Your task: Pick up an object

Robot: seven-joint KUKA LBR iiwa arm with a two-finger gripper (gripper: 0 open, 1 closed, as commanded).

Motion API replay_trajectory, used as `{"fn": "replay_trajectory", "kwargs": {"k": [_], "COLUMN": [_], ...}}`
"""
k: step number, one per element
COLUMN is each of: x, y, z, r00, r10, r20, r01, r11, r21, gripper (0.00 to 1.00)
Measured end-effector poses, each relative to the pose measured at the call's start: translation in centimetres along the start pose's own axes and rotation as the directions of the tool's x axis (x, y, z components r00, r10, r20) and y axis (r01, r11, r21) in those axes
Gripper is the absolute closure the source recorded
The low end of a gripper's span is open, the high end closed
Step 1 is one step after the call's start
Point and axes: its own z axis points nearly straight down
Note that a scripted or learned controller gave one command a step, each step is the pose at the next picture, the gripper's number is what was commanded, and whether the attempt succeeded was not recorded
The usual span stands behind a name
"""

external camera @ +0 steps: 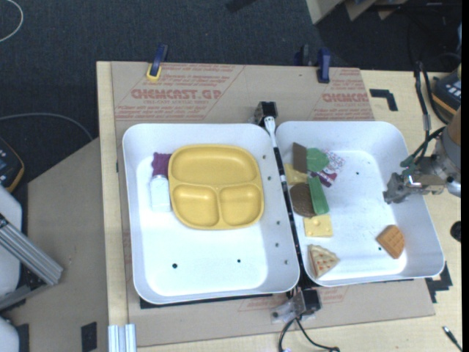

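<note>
Pincer [396,189] of the grey arm poised over the right shallow white bin [366,134], its opening and contents indiscernible, while candidate objects, such as the orange waffle-textured toy biscuit [391,240] nearby, lie loose and apart, presumably easing a single-item grasp.

The arm [448,169] is cut off by the right edge, so most of it is out of sight. The gripper [396,190] is small and blurred over the right bin [366,134]. In the left bin [198,281], the yellow tray [216,185] hides part of a purple thing [160,163] and a white thing [159,193]; what they are is unclear. A green piece [318,196] overlaps a brown piece [300,199].
</note>
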Motion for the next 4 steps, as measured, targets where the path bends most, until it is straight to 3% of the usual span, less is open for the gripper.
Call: {"fn": "replay_trajectory", "kwargs": {"k": [2, 3, 4], "x": [10.4, 13.3, 13.9], "y": [3.6, 4.6, 4.9], "z": [0.9, 1.1, -0.9], "r00": [1.000, 1.000, 1.000], "r10": [-0.005, -0.002, 0.000], "r20": [-0.003, -0.002, -0.002], "r01": [0.005, 0.002, 0.000], "r11": [1.000, 1.000, 1.000], "r21": [0.002, 0.002, 0.002], "gripper": [1.00, 1.00, 1.00]}}
